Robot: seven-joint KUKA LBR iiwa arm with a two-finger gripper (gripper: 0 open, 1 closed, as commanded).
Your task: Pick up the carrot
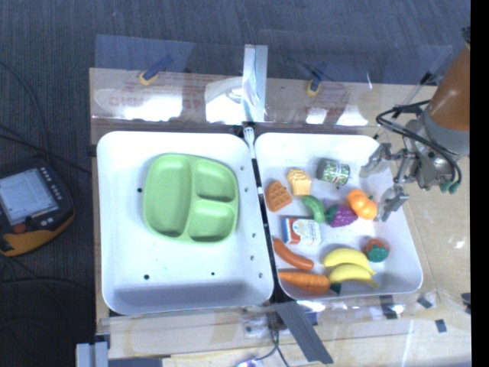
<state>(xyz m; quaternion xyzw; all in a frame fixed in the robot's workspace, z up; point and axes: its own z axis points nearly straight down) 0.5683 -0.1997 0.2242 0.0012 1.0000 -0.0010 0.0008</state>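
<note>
Looking down on the worktop, you can see the carrot point(303, 281) lying untouched along the near wall of the right bin point(397, 235), so the pick has not begun. Your pincer point(390, 182) hangs released and empty above the bin's far right corner, well apart from the carrot. Just beyond the carrot lies a sausage point(293, 254); touching its right end are the bananas point(349, 267), which I judge crowd any approach. Further beyond sit a small carton point(302, 230) and an orange point(359, 202). The green plate point(190, 196) lies left, clear of everything.
</note>
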